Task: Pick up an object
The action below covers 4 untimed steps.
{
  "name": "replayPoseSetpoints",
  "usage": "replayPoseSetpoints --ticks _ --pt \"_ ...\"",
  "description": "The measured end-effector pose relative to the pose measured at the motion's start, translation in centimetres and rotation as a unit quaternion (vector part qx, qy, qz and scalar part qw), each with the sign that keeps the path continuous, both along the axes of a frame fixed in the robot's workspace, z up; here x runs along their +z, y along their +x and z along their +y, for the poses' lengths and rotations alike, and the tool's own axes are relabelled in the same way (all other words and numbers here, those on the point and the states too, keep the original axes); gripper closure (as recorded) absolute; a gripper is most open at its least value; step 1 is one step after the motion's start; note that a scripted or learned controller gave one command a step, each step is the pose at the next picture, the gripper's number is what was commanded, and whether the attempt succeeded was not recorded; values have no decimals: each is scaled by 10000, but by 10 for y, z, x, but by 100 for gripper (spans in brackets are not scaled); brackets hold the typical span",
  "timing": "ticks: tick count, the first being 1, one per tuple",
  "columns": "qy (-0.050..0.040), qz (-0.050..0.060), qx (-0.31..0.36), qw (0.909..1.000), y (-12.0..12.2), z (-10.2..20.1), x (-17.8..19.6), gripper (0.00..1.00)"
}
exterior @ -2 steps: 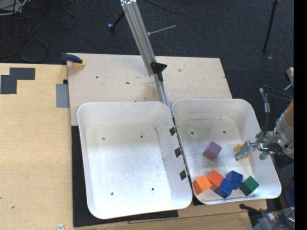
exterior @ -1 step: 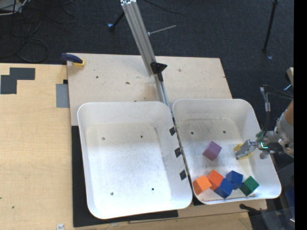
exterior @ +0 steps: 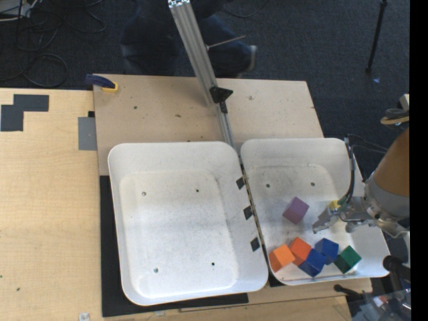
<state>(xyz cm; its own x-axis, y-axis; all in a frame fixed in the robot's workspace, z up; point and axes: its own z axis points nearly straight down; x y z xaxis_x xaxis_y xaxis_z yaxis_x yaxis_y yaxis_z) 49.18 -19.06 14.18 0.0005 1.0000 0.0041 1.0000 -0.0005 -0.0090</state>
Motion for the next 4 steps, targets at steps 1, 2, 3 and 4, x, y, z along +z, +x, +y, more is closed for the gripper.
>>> replayPoseSetpoints --ticks 1,2,3,4 --pt "-13 -40 -8 10000 0 0 -50 0" --pt "-4 -32 -32 10000 0 0 -40 100" --pt "-19 -50 8 10000 3 3 3 100" --pt "-23 -57 11 10000 9 4 46 100"
